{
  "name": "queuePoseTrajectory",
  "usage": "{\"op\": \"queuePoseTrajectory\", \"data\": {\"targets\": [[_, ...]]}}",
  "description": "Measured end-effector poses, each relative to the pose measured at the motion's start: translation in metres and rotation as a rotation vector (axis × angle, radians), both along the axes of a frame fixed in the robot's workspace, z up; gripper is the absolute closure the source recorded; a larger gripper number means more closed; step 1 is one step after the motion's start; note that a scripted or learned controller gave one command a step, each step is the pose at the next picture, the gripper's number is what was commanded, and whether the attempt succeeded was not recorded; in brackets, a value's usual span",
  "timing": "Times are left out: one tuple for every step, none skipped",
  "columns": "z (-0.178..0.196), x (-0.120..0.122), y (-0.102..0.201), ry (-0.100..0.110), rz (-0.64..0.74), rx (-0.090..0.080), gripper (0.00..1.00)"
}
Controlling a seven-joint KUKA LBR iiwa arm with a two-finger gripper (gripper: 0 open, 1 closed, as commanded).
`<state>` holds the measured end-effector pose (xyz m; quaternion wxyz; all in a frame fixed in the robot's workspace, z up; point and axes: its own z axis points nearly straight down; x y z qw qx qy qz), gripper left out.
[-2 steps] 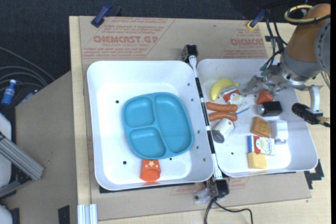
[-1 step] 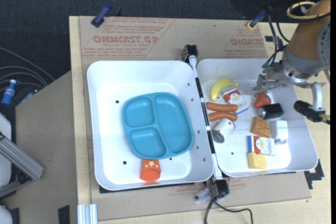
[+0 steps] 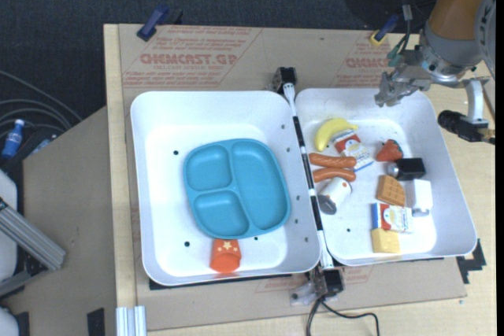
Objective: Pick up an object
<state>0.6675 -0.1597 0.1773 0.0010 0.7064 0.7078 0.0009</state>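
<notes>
Brown board with red print under both bins. Blue clamp at far-left corner. Cables on dark floor, left.

Red print on the brown board under the bins reads "CHEMCAST GP" at the far left, with smaller lines above and below too fine to read. The same mark repeats at the far right, partly cut off. The orange cup carries a star.

Grey arm, orange band, small metal tool.
</notes>
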Motion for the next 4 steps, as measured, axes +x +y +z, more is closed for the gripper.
{"op": "queuePoseTrajectory", "data": {"targets": [[-0.001,-0.001,-0.001,0.002,-0.001,0.000,0.00],[-0.093,-0.033,-0.023,0.004,-0.003,0.000,0.00],[-0.082,-0.032,-0.023,0.001,-0.002,-0.001,1.00],[-0.082,-0.032,-0.023,0.001,-0.002,-0.001,0.00]]}}
